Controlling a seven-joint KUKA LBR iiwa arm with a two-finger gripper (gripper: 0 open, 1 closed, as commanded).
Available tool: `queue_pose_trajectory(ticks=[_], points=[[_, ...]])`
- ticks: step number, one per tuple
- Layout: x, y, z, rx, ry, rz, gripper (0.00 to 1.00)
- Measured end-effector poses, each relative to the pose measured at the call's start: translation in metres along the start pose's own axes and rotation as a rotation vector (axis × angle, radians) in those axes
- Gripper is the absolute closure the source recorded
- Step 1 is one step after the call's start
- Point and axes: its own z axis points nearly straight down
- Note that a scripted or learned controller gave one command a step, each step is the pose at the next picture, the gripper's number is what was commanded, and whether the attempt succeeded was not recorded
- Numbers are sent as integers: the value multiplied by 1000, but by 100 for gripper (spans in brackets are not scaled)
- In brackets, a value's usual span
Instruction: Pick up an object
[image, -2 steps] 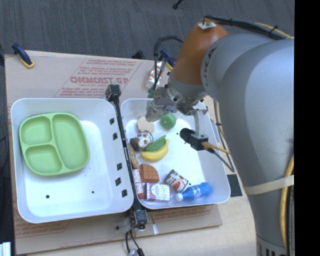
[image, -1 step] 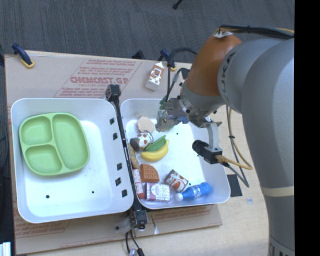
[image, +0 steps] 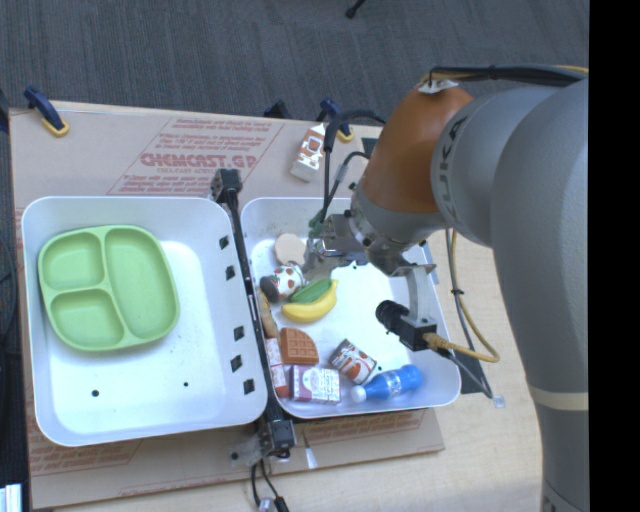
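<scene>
In the right bin (image: 440, 385), gripper (image: 318, 262) sits low over banana (image: 310, 304) w/ nothing visibly held; can't tell its state. Pick not done yet: grasp & lift still left.

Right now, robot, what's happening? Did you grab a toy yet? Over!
Gripper low in right bin, nothing seen held. Banana just below it, ball touching alongside. Green tray sits in left bin.

Green plate (image: 108, 288), yellow banana (image: 309, 308), blue bottle (image: 393, 383), white bins (image: 60, 400)
</scene>
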Motion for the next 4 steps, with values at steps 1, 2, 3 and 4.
queue_pose_trajectory(ticks=[1,2,3,4], points=[[-23,-43,3,0,0,0,100],[-18,35,21,-1,0,2,100],[44,-27,14,1,0,-1,100],[-23,-56,6,-1,1,2,100]])
